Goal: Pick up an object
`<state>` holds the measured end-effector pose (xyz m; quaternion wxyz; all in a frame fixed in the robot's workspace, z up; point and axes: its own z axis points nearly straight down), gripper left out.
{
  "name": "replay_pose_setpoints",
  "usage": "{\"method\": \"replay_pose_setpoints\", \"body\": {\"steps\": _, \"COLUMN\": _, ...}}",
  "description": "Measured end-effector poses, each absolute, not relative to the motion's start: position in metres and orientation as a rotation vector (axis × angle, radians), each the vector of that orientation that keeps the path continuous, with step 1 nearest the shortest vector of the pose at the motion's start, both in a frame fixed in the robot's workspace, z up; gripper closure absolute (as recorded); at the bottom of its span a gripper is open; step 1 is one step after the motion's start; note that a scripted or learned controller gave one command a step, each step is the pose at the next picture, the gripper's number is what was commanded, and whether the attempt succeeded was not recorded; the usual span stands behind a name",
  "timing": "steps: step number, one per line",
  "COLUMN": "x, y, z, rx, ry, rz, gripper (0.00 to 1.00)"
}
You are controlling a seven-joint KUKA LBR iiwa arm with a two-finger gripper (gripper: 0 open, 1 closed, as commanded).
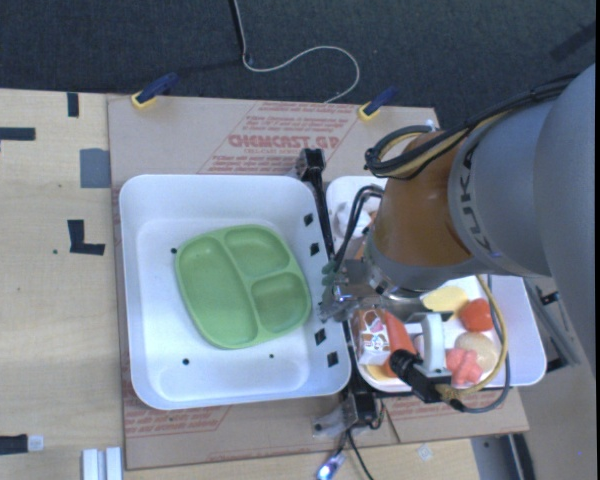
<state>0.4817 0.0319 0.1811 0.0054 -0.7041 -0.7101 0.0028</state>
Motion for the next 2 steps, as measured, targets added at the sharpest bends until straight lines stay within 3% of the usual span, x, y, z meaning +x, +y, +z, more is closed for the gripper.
{"method": "replay_pose_setpoints", "body": {"steps": 1, "x": 0.484, "y": 0.071, "z": 0.307, "rx": -2.216, "ry": -2.231, "rz": -0.007, "gripper": 1.00}}
{"method": "replay_pose_setpoints", "body": {"steps": 2, "x": 0.492, "y": 0.006, "z": 0.470, "rx": -2.232, "ry": -2.227, "rz": -0.017, "gripper": 1.00}}
